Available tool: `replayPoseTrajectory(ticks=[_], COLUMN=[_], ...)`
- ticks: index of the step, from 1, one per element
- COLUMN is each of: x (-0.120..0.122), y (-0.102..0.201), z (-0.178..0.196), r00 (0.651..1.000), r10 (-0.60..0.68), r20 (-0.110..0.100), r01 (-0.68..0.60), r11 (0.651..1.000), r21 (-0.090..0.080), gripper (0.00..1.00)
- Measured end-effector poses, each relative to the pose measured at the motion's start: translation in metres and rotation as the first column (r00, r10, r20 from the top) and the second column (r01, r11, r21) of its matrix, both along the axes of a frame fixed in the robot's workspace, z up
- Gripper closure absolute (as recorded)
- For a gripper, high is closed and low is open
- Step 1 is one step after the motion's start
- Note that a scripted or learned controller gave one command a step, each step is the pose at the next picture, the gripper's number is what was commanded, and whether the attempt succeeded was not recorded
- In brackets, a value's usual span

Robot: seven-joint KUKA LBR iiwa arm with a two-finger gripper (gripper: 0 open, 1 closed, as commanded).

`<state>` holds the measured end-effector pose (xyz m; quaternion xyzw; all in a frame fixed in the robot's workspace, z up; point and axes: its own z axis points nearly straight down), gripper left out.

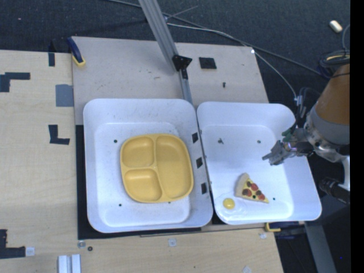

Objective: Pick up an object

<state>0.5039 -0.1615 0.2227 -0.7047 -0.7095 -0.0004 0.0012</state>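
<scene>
Tool [274, 157] first: on my feed it hangs over the right side of the right bin, reaching in from the right edge of the view, and whether its tips are apart or together I cannot tell at this angle; nothing shows between them. Scanning from the left, I see the wooden worktop [34, 164] with dark tape marks, and a blue-and-yellow clamp [75, 52] at the far left corner of the grey board under the bins. The left bin [99, 169] holds a yellow divided plate [156, 168] with three compartments, lying flat near the bin's middle. A grey metal rail [162, 30] runs down from the top of the view to the gap between the two bins. In the right bin [244, 121], the things I could pick sit toward the near edge: a small yellow round piece [228, 203] close to the near left corner, and just right of it a toy pizza slice [251, 188] with red topping spots, lying flat with its point toward the right. The tool is apart from the slice, above and to its right in the view. The arm's grey wrist and orange band [335, 101] come in at the right edge, beyond the bin's right rim.
</scene>
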Motion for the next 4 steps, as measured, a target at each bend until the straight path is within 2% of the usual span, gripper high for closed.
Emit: replayPoseTrajectory(ticks=[4], x=[-0.001], y=[0.218], z=[-0.028], r00=[1.000], r10=[0.000], r20=[-0.003], r01=[0.000], r11=[1.000], r21=[-0.001], gripper=[1.00])
